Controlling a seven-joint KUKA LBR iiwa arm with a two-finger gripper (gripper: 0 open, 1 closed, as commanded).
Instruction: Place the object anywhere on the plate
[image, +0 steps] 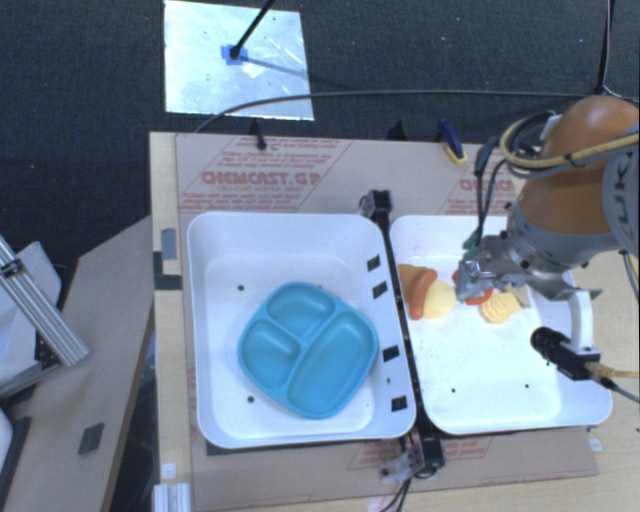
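A blue plate (308, 347) with three compartments lies in the left bin (220, 300). Small toy food pieces sit in the upper left of the right bin (500, 400): an orange piece (417, 281), a pale yellow piece (440, 301), a ridged yellow piece (499, 309) and a red piece (480, 297). My gripper (472, 285) is low over this cluster, right at the red piece, between the pale yellow and ridged yellow pieces. The gripper's body hides most of the red piece.
The divider wall with black clips (393, 320) runs between the two bins. A black part with a cable (560, 352) hangs off the arm over the right bin. The arm's grey and orange body (575, 190) looms over the bin's far right.
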